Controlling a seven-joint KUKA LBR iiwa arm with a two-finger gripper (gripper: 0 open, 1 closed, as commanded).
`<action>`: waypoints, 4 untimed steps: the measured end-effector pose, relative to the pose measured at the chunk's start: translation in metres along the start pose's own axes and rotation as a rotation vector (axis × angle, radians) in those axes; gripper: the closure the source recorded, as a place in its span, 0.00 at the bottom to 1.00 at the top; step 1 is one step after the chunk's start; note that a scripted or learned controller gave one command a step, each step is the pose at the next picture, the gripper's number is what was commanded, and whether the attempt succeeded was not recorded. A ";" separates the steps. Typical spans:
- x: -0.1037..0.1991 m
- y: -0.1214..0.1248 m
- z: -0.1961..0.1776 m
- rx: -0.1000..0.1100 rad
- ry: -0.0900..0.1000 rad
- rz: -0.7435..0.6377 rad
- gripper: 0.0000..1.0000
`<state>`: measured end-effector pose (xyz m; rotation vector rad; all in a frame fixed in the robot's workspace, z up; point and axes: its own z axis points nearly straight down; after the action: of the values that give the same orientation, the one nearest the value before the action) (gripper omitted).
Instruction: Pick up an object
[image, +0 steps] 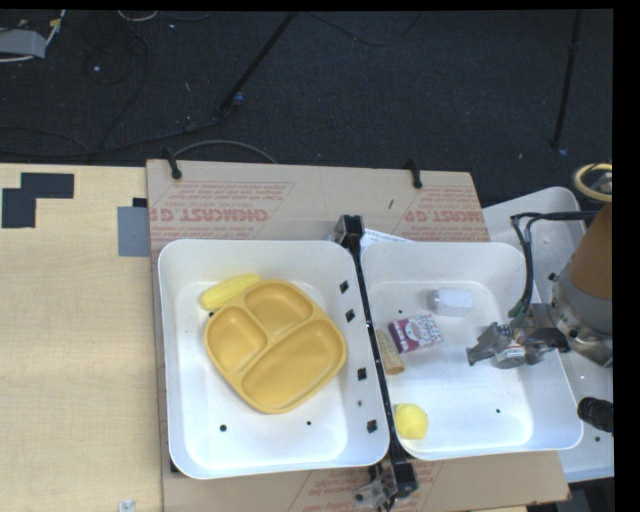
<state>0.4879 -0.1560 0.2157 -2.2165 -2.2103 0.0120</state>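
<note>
My claw (497, 349) hangs low over the right side of the right bin (545, 425); whether it is open or closed, I cannot tell. The nearest pick is the small printed packet (415, 332), lying flat just left of me: probably light and crinkly, best pinched across its narrow width. A clear little bottle (451, 298) sits beyond it, a yellow ball (411, 421) in the near corner. The yellow tray (275, 345) and banana (228, 290) fill the left bin (190, 420).

Robotics lab: cardboard-lined bench (300, 205), two white bins (175, 350), loose cables (240, 90) on dark floor.
</note>
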 end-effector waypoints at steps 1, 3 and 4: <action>0.000 0.002 -0.005 -0.012 -0.003 -0.003 0.00; -0.010 0.004 0.119 -0.005 0.001 -0.002 0.00; -0.010 0.004 0.128 -0.010 -0.001 -0.002 0.00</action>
<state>0.4897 -0.1652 0.0872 -2.2196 -2.2178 0.0023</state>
